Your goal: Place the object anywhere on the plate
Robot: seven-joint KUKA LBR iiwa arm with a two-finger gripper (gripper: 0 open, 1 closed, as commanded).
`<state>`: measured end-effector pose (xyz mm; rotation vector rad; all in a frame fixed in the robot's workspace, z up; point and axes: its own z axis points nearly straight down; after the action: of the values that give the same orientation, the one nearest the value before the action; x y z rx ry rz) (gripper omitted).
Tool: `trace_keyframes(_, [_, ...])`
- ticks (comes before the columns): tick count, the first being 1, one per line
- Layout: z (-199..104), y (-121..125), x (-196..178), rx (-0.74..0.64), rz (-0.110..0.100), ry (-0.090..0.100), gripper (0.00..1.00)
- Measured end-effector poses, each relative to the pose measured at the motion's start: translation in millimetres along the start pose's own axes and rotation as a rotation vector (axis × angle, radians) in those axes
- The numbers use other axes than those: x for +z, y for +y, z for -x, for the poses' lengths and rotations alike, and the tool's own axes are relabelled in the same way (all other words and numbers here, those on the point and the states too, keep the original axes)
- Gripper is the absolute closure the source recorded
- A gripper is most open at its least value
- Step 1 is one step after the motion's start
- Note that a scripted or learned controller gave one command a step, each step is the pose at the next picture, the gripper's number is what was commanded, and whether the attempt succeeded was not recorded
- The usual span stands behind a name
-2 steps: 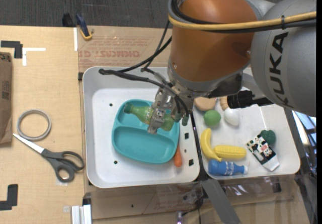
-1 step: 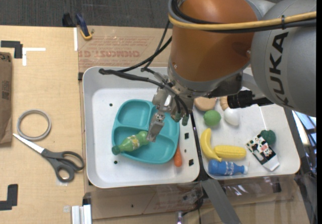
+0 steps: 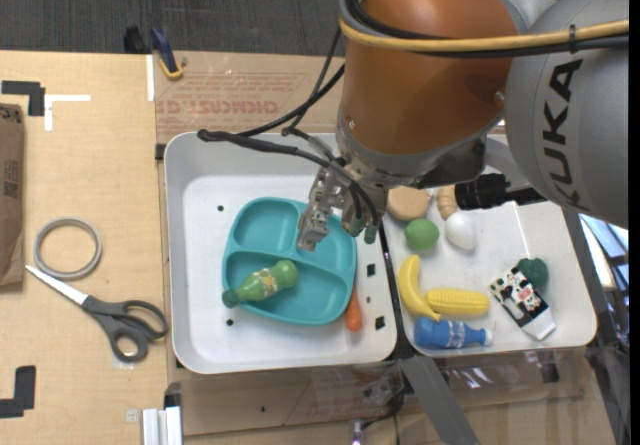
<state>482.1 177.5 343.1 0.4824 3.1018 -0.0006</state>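
Over left bin [image 3: 190,263], above teal plate [image 3: 255,228]: gripper [image 3: 318,223] hung, fingers narrow, nothing seen between them. Green bottle [image 3: 262,281] lay tilted in plate's near compartment, probably already delivered. Plate glossy plastic, three moulded sections, raised rims to stop rolling. Small carrot [image 3: 353,313] beside plate's right rim, off plate. Right bin [image 3: 570,323] kept smooth toy food: banana [image 3: 409,280], corn [image 3: 457,302], lime [image 3: 422,234], egg [image 3: 460,230], blue bottle [image 3: 450,335], milk carton [image 3: 520,300]. Scissors [image 3: 110,318], tape roll [image 3: 67,246] far left on bench.

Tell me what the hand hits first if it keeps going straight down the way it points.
Most likely the teal plate: the hand hangs fingers-down over its upper right compartment. Its height above the plate is unclear.
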Motion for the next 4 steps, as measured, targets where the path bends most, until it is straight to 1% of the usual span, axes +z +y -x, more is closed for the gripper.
trace_keyframes(1, [12,-45,5,-0.283,0.0,0.002,1.0])
trace_keyframes(3, [16,-44,-13,-0.276,0.003,-0.004,1.0])
trace_keyframes(4, [59,-53,53,-0.5,0.001,0.002,1.0])
